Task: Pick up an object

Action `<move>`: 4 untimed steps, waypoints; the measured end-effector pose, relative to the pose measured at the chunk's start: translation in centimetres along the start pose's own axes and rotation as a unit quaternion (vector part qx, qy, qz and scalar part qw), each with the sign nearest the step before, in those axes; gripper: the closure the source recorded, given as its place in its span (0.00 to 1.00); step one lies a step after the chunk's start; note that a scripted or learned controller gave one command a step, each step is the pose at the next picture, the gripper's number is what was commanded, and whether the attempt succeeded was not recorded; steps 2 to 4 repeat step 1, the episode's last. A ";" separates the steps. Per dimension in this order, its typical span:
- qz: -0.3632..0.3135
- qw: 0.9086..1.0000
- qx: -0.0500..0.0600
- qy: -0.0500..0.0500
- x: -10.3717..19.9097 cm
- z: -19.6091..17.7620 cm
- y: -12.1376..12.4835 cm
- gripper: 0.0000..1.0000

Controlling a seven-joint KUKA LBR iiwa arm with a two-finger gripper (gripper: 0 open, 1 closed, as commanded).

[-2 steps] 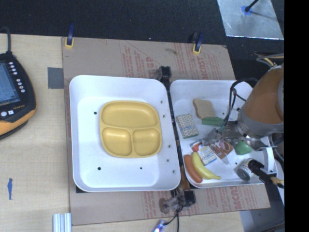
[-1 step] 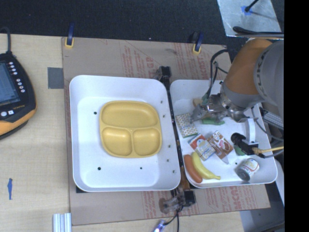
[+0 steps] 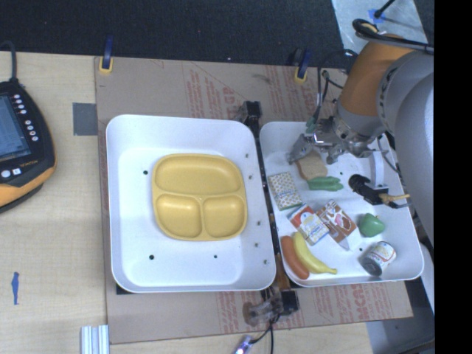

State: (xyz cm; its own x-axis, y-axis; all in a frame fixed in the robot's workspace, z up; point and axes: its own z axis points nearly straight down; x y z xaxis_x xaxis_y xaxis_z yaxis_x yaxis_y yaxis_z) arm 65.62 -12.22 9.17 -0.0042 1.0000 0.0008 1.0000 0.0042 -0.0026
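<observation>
Resting on brown cardboard [image 3: 184, 94] over a wooden bench [image 3: 51, 257], two white bins [image 3: 125, 198]; gripper [image 3: 318, 147] state unclear

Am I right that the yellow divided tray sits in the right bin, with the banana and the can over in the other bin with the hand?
Not quite. The camera view shows the yellow divided tray in the left bin, not the right one. The rest holds: the banana and the can lie in the other bin, where the hand is.
</observation>
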 end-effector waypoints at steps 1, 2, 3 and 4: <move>-0.002 1.000 0.002 0.000 -0.1 -1.0 -0.1 1.00; -0.002 1.000 0.002 0.000 -0.1 -1.0 -0.1 1.00; -0.002 1.000 0.002 0.000 -0.1 -1.0 -0.1 1.00; -0.002 1.000 0.002 0.000 -0.1 -1.0 -0.1 1.00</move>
